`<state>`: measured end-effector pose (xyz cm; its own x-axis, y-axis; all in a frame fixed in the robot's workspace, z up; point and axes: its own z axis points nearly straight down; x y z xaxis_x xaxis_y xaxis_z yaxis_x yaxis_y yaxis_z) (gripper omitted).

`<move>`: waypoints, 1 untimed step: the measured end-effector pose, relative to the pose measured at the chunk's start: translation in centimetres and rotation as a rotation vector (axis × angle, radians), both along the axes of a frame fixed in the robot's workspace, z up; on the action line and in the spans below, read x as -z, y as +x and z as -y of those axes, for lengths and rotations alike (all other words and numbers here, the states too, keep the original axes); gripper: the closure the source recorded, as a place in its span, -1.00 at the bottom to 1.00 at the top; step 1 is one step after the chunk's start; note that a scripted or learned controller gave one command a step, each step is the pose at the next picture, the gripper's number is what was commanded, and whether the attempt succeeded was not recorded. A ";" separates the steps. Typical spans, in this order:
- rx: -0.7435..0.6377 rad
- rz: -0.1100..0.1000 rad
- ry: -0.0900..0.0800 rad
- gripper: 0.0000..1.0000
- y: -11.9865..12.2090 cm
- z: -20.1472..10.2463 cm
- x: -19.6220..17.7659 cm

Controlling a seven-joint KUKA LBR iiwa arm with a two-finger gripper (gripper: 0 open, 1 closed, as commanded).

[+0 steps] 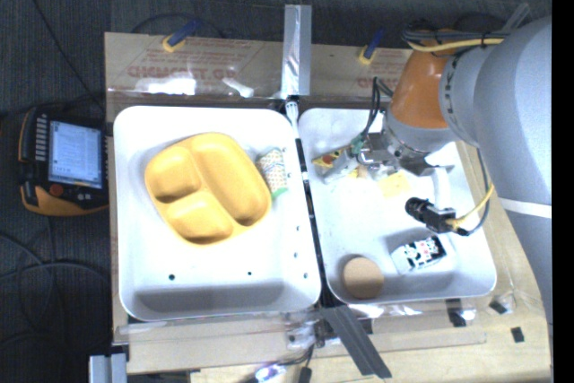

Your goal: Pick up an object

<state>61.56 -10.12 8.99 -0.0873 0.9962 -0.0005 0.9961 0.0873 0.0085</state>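
Brown round lump (361, 276) lies well frontward of the end effector (366, 153); a pale yellow flat scrap (393, 184) lies just beside it. Whether the end effector is open, I cannot tell.

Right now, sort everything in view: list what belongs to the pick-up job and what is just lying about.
Job: gripper; right bin below it holding pale yellow piece, black-and-white patterned block, brown round object; left bin holding yellow divided tray, small patterned packet.
Lying about: screened handheld pendant on the floor; clamps on the back board.
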 end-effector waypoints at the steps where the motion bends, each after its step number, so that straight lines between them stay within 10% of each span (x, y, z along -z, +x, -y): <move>1: -0.017 -0.010 -0.003 -1.00 5.2 0.4 0.1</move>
<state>66.77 -10.54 8.85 -0.1043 0.9945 -0.0023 0.9945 0.1043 -0.0013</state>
